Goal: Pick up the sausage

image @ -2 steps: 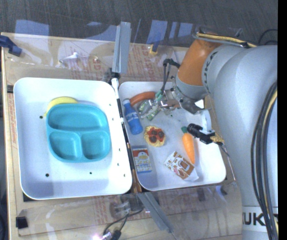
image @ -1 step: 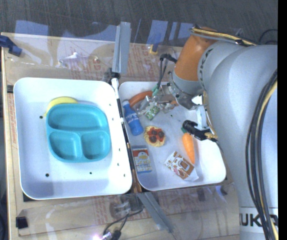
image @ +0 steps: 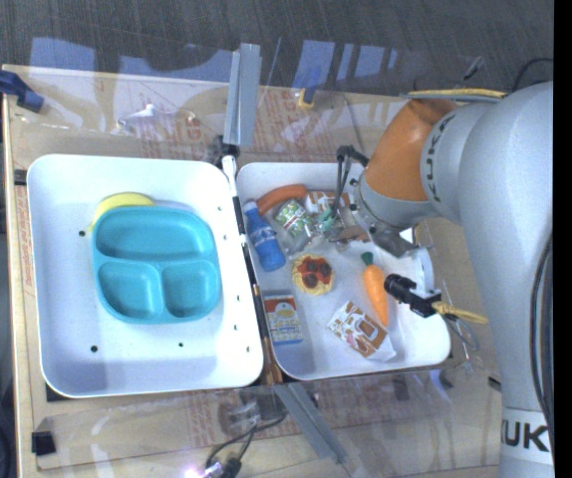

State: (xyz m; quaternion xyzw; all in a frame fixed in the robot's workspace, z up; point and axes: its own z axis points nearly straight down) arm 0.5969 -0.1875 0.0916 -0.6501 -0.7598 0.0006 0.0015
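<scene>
Two shallow white bins are sitting side by side on the bench. The left white bin (image: 57, 267) is holding a turquoise plastic tray with three compartments (image: 156, 265); a yellow rounded object (image: 122, 202) is peeking out from under the tray's upper left corner.

The right white bin (image: 311, 361) is carrying the clutter. The reddish-orange sausage (image: 282, 196) is lying near the bin's top edge, slightly tilted, just above a crinkled clear-plastic packet (image: 301, 219). A blue plastic bottle (image: 263, 237) is lying along the bin's left wall, just below and left of the sausage. A small round pastry with red dots (image: 313, 274) is resting near the middle. Below the bottle, a small red and white carton (image: 282, 318) is lying flat. An orange toy carrot with a green tip (image: 375, 294) is lying to the right of the pastry, and a white wrapped snack with brown print (image: 361, 330) is sitting just below the carrot.

The grey arm with its orange band (image: 406, 152) is reaching in from the right. The two-finger gripper (image: 346, 229) is hanging over the bin's upper middle, beside the crinkled packet and right of the sausage, apart from it. Finger spread: cannot tell, the metal parts are blending into the packet. Nothing is visibly being held.
</scene>
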